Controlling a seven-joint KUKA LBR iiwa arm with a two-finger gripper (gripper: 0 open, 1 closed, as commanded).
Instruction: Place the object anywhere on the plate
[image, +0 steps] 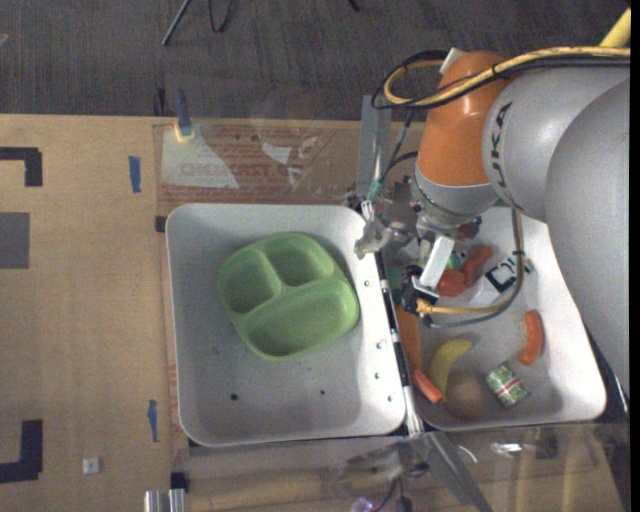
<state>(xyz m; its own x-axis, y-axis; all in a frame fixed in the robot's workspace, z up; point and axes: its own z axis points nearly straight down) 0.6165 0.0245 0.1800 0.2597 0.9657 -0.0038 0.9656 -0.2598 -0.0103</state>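
Two bins: left bin (200, 400) bears the green plate (290, 295); right bin (570, 380) bears the loose pieces, with the dividing rims touching between them.
Plate: three compartments, lying in the far half of its bin, nothing on it.
Arm: orange band (455, 140) hangs over the far left corner of the right bin, wrist low among the objects.
Gripper (432, 268): sunk into the clutter just right of the divider; I cannot tell whether it is wide, narrow or holding anything.
Task's thing: not singled out yet; candidates all lie in the right bin, with red pieces (465, 272) just beside the gripper.
Others: banana (447, 355), brown round fruit (463, 394), small can (507, 384) and orange carrot-like piece (532, 338) nearer.
Risk, grasp: pieces crowd together by the gripper, so a closing could catch two or pinch an edge and slip.
Risk, carry: the raised rims stand between the gripper and the plate; a low traverse could knock the load off.
Risk, cable: a yellow cable (455, 313) loops below the wrist and might snag nearby pieces.
Risk, release: a round piece could roll off the plate's shallow edge.
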